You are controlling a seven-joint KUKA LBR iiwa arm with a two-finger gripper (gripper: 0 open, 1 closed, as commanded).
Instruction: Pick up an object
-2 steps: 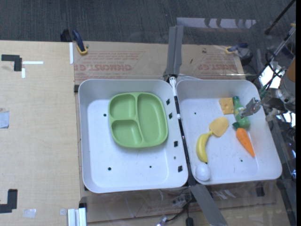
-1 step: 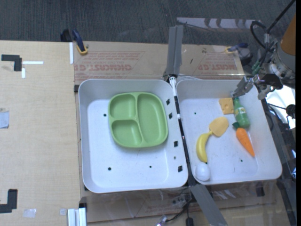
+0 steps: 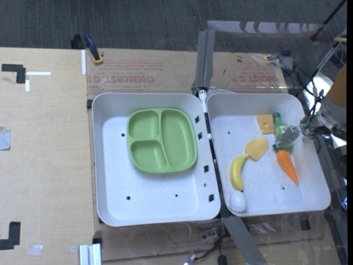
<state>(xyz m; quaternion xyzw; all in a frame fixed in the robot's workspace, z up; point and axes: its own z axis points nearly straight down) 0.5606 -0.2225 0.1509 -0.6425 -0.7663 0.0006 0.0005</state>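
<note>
Camera view: wooden bench, dark carpet behind; tool state unclear.

Pale green divided plate in white left bin. Yellow banana, orange carrot, white egg in white right bin.

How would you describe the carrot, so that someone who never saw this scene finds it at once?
Look in the right bin, at the side where the arm comes in. The carrot lies there just below the gripper. It is the one orange, pointed thing; the banana to its left is yellow and curved.
</note>
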